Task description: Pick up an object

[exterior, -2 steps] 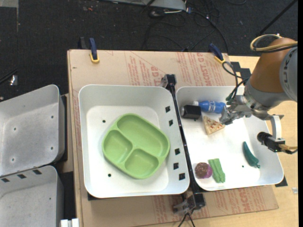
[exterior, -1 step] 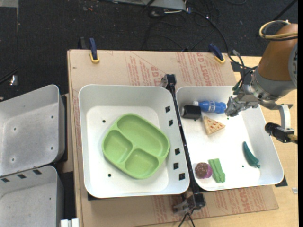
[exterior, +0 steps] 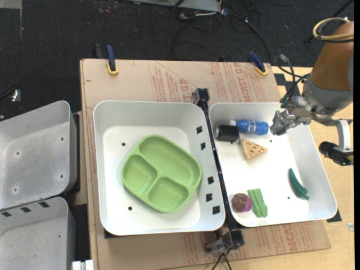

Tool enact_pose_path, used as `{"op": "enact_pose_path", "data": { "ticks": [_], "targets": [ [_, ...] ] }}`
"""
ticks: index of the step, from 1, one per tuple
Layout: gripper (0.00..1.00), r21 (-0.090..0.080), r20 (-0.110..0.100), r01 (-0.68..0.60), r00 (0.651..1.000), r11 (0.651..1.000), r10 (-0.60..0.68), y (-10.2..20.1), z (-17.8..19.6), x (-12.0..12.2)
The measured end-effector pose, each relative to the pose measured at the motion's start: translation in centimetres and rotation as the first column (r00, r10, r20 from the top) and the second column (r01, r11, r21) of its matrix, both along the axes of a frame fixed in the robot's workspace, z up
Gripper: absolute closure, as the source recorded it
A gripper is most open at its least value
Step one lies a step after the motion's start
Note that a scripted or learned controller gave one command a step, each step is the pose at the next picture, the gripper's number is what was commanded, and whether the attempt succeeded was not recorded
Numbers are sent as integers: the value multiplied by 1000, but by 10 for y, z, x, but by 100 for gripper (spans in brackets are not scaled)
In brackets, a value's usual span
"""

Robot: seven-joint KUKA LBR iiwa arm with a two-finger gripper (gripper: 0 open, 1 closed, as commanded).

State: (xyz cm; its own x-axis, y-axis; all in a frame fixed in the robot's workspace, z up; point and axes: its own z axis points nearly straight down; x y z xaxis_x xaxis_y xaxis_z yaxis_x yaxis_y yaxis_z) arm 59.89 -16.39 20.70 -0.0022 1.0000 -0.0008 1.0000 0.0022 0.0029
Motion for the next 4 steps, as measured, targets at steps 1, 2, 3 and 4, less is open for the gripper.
{"op": "enact_pose_path", "data": {
  "ticks": [1, 2, 3, 4],
  "targets": [
    [100, 2, -5, -4, 1000, 1000, 4, 50, -7, -10],
    [100, 3, -4, -6, 1000, 1000, 6, 109, -9, -9],
    [100, 2, -6, -5, 1000, 1000, 5, 160, -14, -20],
    [100, 2, -2, -6, 1000, 1000, 6, 214, 0, -19]
  ]
}}
